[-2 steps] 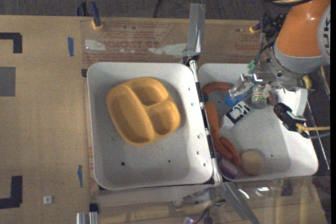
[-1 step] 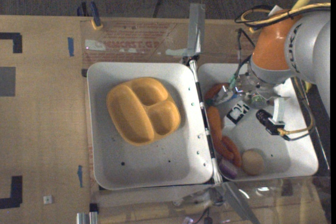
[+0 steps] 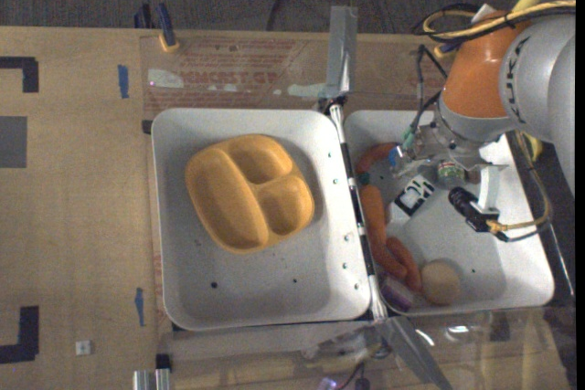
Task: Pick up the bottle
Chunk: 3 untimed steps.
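- The grey arm with an orange band reaches in from the right, and its gripper [image 3: 428, 155] hangs low over the upper middle of the right shallow white bin [image 3: 512, 274].
- Seen from above, the wrist covers the jaws, so I cannot tell whether they are spread or pressed together.
- I cannot tell which thing in the right bin is the bottle. A small greenish round thing [image 3: 448, 169] shows just beside the gripper, too small to identify.
- A black-and-white patterned square card [image 3: 414, 195] lies just below the gripper.
- Several orange sausage-shaped pieces [image 3: 373, 210] lie along that bin's left wall.
- A beige rounded lump [image 3: 441, 281] sits near the bin's lower edge, beside a small purple thing [image 3: 398, 292].
- The left shallow white bin [image 3: 169, 224] holds a yellow plastic divided plate [image 3: 249, 192], well apart from the gripper.
- Both bins rest on the pale wooden surface [image 3: 73, 196].
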Motion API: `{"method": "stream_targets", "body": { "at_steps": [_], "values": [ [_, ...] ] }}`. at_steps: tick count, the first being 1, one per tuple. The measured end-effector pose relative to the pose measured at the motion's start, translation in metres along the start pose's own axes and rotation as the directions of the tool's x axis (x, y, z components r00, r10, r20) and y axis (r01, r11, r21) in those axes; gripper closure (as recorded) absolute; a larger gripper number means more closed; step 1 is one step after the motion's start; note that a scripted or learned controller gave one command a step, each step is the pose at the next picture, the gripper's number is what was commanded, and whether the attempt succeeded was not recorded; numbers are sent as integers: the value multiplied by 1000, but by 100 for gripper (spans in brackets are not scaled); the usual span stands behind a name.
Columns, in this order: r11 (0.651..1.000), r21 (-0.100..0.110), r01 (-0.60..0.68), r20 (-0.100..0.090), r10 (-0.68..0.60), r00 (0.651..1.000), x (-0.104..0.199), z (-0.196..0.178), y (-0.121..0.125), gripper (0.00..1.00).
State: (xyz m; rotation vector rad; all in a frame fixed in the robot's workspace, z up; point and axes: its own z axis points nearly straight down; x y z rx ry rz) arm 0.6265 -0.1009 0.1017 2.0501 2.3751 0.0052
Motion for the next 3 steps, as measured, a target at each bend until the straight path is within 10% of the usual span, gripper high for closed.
{"method": "stream_targets", "body": {
  "at_steps": [1,2,3],
  "values": [
    [1000,-4,-1,1,1,1000,0,-11,1,100],
    [982,1,188,0,-188,982,27,-105,46,100],
    [975,4,223,0,-223,975,-74,-105,-35,100]
  ]
}}
